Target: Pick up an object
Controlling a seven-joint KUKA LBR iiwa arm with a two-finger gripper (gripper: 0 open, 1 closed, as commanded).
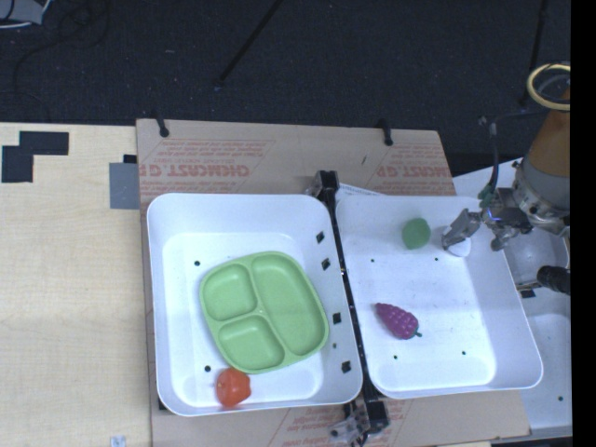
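Note:
In the right bin (484,366) a small green round object (416,233) lies near the far side, and a purple grape-like bunch (398,320) lies near the middle. An orange-red object (233,386) sits in the near corner of the left bin (172,250). My gripper (480,235) hangs over the right bin's far right corner, just right of the green object and apart from it. It is open, with one finger (458,231) pointing toward the green object and nothing between the two.
A green divided plate (264,311) fills the middle of the left bin. A black divider (340,287) runs between the bins. Cardboard (279,161) lies under the bins, with the wooden bench (65,296) to the left.

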